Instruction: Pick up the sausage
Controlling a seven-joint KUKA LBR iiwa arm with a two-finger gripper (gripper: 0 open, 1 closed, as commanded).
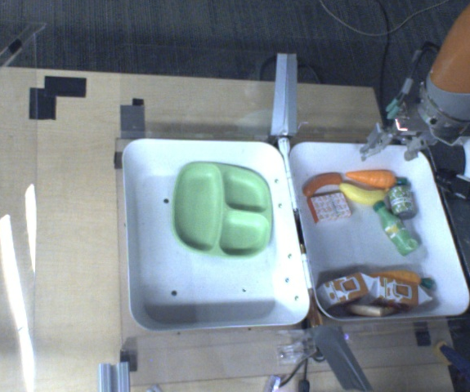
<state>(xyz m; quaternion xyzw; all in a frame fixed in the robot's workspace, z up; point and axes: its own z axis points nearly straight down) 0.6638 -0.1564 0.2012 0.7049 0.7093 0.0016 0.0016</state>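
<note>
The sausage [323, 183] lies in the right bin [451, 243], near its upper left corner, a curved reddish-brown piece. A small red-and-white patterned box [330, 208] sits just below it, touching or nearly so. A yellow banana [363, 194] lies just to its right, with a carrot [371, 177] above that. Further right are a dark round jar [400, 200] and a green bottle [397, 229]. Along the bin's lower edge lie two brown cartons [372, 288].

My gripper [398, 140] hangs over the bin's upper right rim, well apart from the sausage. Its jaws look spread and nothing sits between them. My grey wrist and orange band rise toward the upper right.

The left bin [149, 243] holds a green divided plate [221, 208]. Both bins rest on a pale wooden tabletop [55, 219].

I judge the task barely begun: the sausage is untouched. Left to do: cross to it, lower, close and lift.
</note>
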